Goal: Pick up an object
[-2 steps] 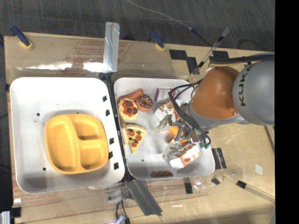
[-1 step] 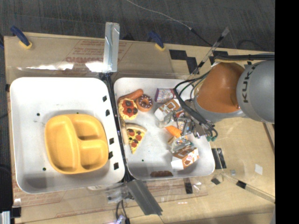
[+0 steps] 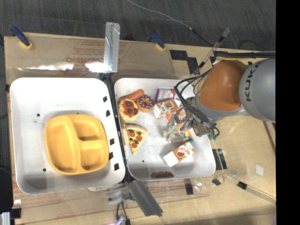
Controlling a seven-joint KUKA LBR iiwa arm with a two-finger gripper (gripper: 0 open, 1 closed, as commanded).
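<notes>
Here the gripper hung low in the right bin, over a crumpled, shiny packet — grey and half hidden beneath it; whether the gripper was shut or open on it could not be told. Just below lay a small white-and-red carton. To its left were a pizza slice, a round pizza and a doughnut. Well left, the other bin carried a yellow divided tray.

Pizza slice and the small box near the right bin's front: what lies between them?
In the camera view, bare white bin floor lies between the pizza slice and the box; nothing else sits on that stretch.
</notes>
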